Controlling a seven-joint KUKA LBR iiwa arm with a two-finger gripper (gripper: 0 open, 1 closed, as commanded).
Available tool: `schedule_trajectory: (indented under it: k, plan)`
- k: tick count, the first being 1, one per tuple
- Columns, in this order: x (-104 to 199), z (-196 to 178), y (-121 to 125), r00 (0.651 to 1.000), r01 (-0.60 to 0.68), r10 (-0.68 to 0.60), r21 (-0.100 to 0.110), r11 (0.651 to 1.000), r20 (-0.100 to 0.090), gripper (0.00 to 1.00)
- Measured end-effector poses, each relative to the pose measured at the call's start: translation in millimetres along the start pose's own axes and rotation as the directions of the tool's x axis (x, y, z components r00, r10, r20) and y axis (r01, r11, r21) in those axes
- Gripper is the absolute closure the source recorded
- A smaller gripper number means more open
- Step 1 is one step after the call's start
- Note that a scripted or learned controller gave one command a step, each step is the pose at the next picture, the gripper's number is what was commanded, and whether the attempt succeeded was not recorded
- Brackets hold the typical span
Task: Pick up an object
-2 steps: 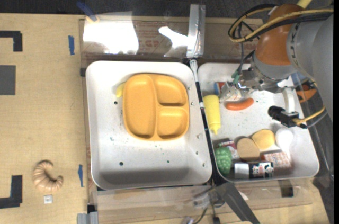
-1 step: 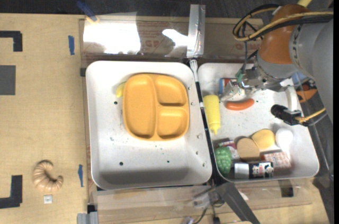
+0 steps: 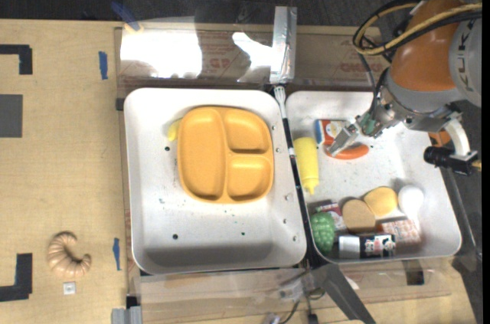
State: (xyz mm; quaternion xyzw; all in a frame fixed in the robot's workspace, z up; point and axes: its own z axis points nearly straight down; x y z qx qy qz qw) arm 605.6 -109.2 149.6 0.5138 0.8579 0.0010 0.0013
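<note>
Down at the near edge of the right bin (image 3: 440, 192) lies a heap of small things: a green bumpy ball (image 3: 323, 228), a dark tube with a white label (image 3: 366, 244), a tan bread-shaped toy (image 3: 357, 214), a yellow round piece (image 3: 381, 200) and a white ball (image 3: 411, 198). All of these sit well below the fingers (image 3: 342, 140).

Over the far part of that bin, the grey arm with its orange band (image 3: 429, 47) reaches in. Its fingers are spread open, with nothing between them. Their tips hang right over an orange and red flat thing (image 3: 351, 152), close to it or touching it; I cannot tell which. Just behind the fingers is a small white, red and blue packet (image 3: 331, 129). Just to their left lies a yellow bottle (image 3: 308, 165), along the wall between the bins.

Far to the left of the fingers is the left bin (image 3: 145, 184), and in it a yellow tray with three sections (image 3: 224, 154) lies flat.

Much farther left, out on the tabletop (image 3: 53, 162), sits a curled tan toy (image 3: 69, 255)
</note>
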Motion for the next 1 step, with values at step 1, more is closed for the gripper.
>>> schedule_trajectory:
  k: [1]
  plan:
    - [-15.5,62.0,-13.7,0.991,-0.132,0.132,-0.002,0.991,0.001,0.00]
